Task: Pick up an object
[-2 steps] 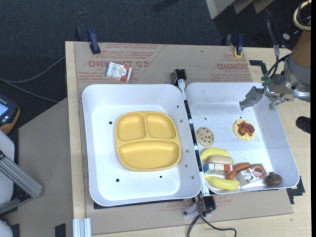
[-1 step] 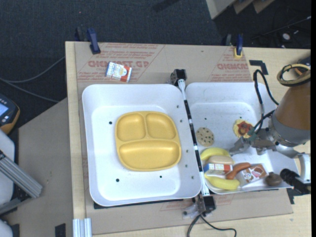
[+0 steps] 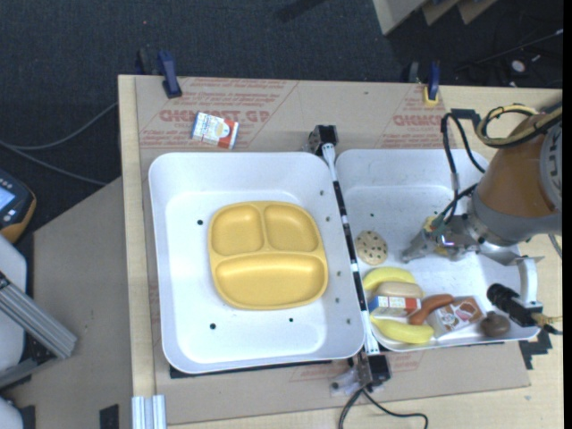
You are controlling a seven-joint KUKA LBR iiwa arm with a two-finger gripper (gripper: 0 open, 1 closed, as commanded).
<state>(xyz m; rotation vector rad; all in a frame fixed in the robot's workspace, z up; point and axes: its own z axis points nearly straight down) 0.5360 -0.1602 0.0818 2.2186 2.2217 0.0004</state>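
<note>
Several small food items are crowded into the front of the right bin [image 3: 393, 172]. A round speckled cookie [image 3: 369, 247] lies near its left wall. In front of it are a yellow banana [image 3: 391, 280], a white and red packet [image 3: 391, 304], a brown sausage [image 3: 433, 307] and a second banana [image 3: 402, 332]. A dark brown lump [image 3: 494, 324] sits at the front right corner. My gripper [image 3: 427, 242] hangs low over the middle of this bin, to the right of the cookie and behind the sausage. Nothing is visibly held in it.
The left bin [image 3: 174, 266] holds a yellow divided plate [image 3: 267, 255]. A small red and white carton [image 3: 214, 130] lies on the bench behind it. Blue clamps [image 3: 167, 71] stand at the bench's back edge. Cables [image 3: 460, 155] loop over the right bin's back.
</note>
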